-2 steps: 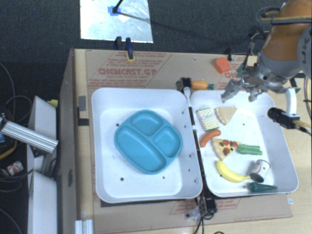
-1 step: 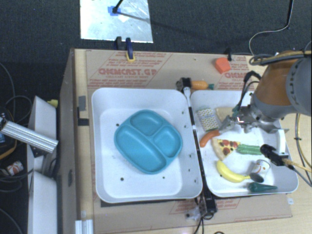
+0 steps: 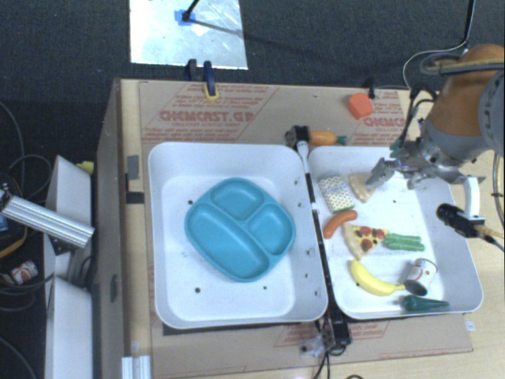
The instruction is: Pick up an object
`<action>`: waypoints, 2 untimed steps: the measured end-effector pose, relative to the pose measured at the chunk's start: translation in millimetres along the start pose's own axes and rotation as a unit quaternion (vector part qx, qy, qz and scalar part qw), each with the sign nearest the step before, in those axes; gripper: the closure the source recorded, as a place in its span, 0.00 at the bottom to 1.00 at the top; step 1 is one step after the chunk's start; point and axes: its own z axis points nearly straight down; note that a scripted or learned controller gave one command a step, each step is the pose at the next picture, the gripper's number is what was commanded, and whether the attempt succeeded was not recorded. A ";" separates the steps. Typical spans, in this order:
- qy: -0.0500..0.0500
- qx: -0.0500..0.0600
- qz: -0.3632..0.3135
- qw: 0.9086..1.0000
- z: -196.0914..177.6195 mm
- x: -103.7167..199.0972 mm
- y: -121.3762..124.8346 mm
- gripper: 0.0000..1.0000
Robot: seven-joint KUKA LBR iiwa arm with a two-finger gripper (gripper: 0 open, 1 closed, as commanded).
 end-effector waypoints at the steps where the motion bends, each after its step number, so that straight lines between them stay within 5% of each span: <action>1: 0.001 0.003 0.001 1.000 41.2 8.6 -69.6 0.00; 2: -0.001 -0.002 0.000 1.000 74.3 47.8 -60.8 0.00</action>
